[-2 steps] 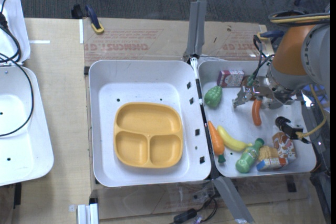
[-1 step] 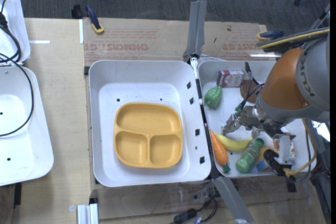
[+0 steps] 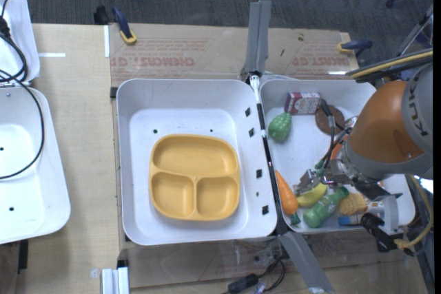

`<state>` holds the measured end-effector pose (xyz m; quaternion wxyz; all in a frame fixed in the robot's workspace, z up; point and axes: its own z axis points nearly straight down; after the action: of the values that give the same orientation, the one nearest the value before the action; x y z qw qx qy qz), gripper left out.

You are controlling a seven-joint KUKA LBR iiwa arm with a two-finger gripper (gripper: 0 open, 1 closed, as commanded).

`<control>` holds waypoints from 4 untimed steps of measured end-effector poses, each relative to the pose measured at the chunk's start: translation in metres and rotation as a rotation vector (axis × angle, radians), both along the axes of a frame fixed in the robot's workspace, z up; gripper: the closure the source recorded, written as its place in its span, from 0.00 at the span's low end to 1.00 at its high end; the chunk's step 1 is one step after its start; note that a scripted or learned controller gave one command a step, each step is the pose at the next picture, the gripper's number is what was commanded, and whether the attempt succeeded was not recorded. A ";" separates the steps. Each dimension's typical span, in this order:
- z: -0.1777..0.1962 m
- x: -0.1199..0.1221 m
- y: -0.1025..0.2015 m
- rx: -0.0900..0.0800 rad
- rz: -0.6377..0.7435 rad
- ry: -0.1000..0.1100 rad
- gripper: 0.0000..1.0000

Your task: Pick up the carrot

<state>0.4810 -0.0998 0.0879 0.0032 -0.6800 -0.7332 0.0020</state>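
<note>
Left bin [image 3: 131,148], white and shallow, holds the yellow three-compartment plastic tray [image 3: 195,176]; nothing in it concerns your pick.

Right bin [image 3: 272,94], white and shallow: the orange tapered carrot [image 3: 285,193] lies hard against the left wall, near the front corner. Its long axis runs roughly along that wall, thin tip toward the back, fat end toward the front.

Just right of it, note a yellow banana-shaped toy [image 3: 312,195] and a green bottle-shaped toy [image 3: 322,211], both close to the carrot's fat end.

The two-finger gripper [image 3: 310,182] sits right of the carrot, over the banana, holding nothing that you can see; you cannot tell how far its fingers are spread.

Judgement: your move is a short shift left, with the fingers closing across the carrot's narrow width. Expect the wall to crowd one finger.
</note>
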 end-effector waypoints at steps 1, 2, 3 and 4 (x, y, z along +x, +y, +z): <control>0.100 -0.003 0.085 -0.002 0.096 -0.001 0.00; 0.037 -0.005 -0.005 0.000 0.103 0.001 0.00; 0.100 0.017 0.068 -0.001 0.174 -0.001 0.00; 0.000 0.000 -0.006 0.000 0.420 -0.003 0.00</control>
<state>0.4814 -0.1059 0.0884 0.0018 -0.5124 -0.8588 0.0016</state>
